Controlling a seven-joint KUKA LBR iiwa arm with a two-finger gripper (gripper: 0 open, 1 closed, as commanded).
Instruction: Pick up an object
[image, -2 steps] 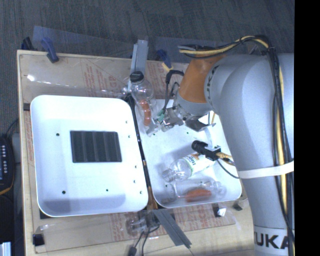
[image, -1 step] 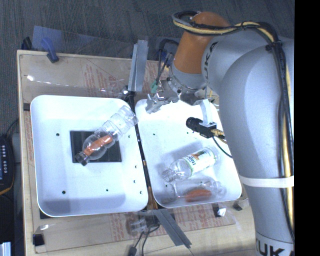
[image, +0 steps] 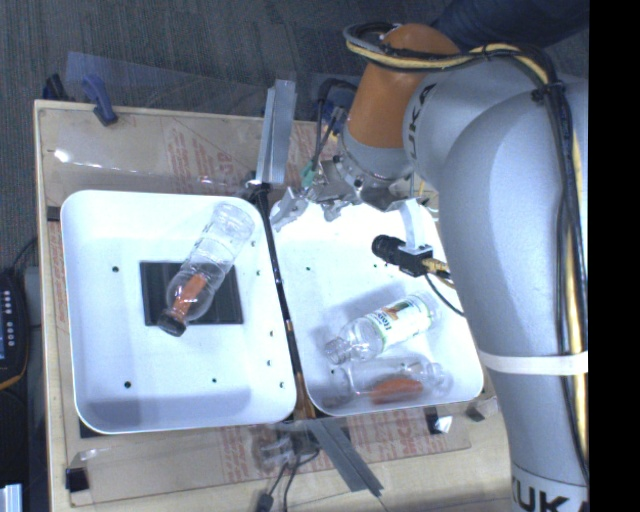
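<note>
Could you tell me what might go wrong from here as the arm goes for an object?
The gripper sits by the divider at the right bin's far edge, so a descent could strike the rim. The two bottles there lie close together, so a grasp may nudge or catch both. All three bottles, including the one in the left bin, are clear, round and lying down, so they could roll or slip.

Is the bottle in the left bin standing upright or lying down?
Lying down. The bottle rests on its side in the left bin, slanted across the dark square, its cap toward the near-left.
</note>
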